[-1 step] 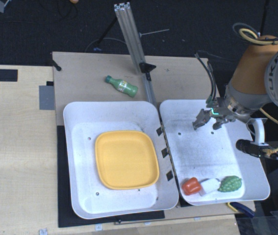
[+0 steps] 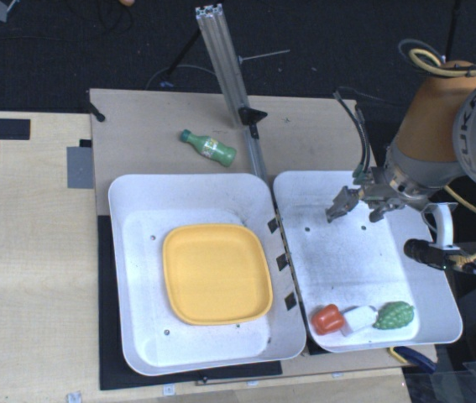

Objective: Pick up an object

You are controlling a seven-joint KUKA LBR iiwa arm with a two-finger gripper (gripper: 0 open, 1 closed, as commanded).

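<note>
Gripper [image 2: 357,207] hangs over the upper part of the right bin [image 2: 305,193], fingers spread apart, nothing between them. Arm [image 2: 436,133] leans in from the right, so the gripper sits near the bin's far edge rather than its middle.

Candidate things to pick are all well apart from the gripper, down toward the near wall of the same bin: a red pepper [image 2: 328,318], a white block [image 2: 359,318] just beside it, and a green lumpy thing [image 2: 394,315] touching or nearly touching the block. They sit bunched in a row against the low side, likely slid there, which leaves little finger room between them.

Left of the gripper, the other bin [image 2: 128,193] carries a yellow plate [image 2: 217,273], flat and centred. A green bottle [image 2: 209,147] lies on its side on the bench [image 2: 137,116], beyond both bins.

Judgement: no grasp started; the open spread suits a descent, but the gripper must first travel toward the cluster.
</note>
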